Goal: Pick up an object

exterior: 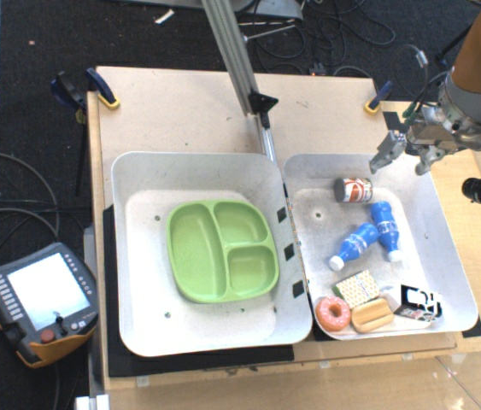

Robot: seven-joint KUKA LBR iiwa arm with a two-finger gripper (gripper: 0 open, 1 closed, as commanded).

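Seen from above at a slant: wooden tabletop [180, 109] carrying two shallow white bins side by side.

Claw [402, 154] at the far edge of the right bin [445, 229], near its far right corner, fingers spread apart and pinching nothing; poised above the rim, not yet down among the objects.

Step in hand, judged from this: choosing a target and descending. Nearest candidate a small red and white can [355, 190] lying on its side near the far edge of the right bin, just below the claw. Best done by centring over the can, turning the fingers across its short width, and lowering straight down (a round can may roll if nudged from one side).

Right bin contents: the can; two blue bottles [368, 236] with white caps lying touching, in a V, about mid-bin; along the near edge a pink frosted donut [334, 313], a checkered cracker-like piece [358, 288], a bread roll [372, 315] and a small black and white object [418, 302] (too small to identify) at the near right corner. Near-edge items crowded, harder to grasp singly.

Left bin [137, 186]: one green three-compartment plate [223, 250], centred, compartments bare.
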